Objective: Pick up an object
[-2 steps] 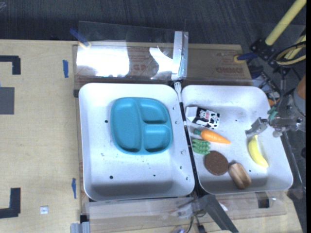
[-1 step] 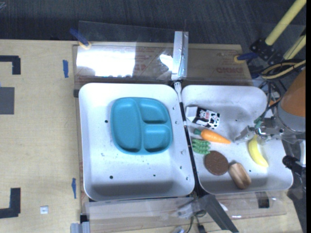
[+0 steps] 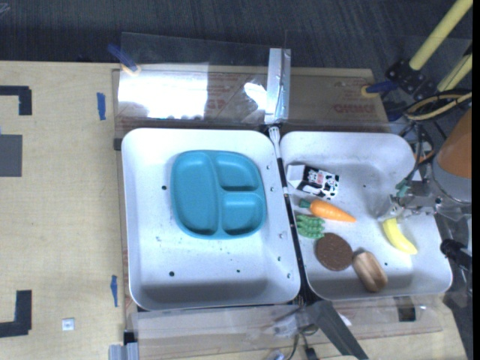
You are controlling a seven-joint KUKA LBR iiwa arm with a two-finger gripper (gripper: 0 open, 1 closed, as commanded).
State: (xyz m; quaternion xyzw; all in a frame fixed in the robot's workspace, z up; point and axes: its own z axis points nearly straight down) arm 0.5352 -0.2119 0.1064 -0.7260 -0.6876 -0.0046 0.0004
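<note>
Reaching in from three o'clock, the gripper (image 3: 403, 201) hangs over the right bin (image 3: 360, 148) beside a banana (image 3: 399, 235); its grasp is unclear.

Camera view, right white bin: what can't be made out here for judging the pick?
- Gripper: small and blurred above the yellow toy banana; contact with it unclear.
- Grey arm: cut off by the right edge.
- Black-and-white printed card: print too small to read.

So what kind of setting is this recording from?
Most likely a robotics lab grasping bench: two white bins, left and right, on a wooden bench, toy food like a carrot and banana, and loose cables.
</note>
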